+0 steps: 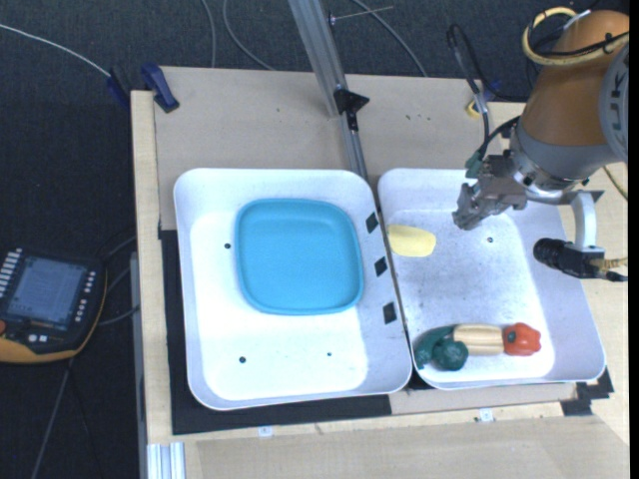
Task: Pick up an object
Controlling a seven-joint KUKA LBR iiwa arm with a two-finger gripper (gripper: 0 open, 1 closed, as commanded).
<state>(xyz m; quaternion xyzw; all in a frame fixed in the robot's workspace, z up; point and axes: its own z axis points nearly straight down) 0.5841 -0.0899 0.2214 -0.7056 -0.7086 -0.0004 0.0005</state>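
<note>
In the right bin (559, 307) a pale yellow lump (411, 240) lies near the left wall. Along the bin's front edge sit a dark green object (441, 351), a tan cylinder (479, 339) and a red object (521, 339), lined up and touching. My gripper (471, 213) hangs over the back part of the right bin, to the right of the yellow lump and apart from it. Nothing shows between its fingertips.
The left bin (200, 297) holds a blue square plate (300, 255). A metal pole (324, 43) rises from between the bins at the back. A black fitting (564, 255) juts from the arm over the right bin's right side. A handheld pendant (40, 302) lies left of the bench.
</note>
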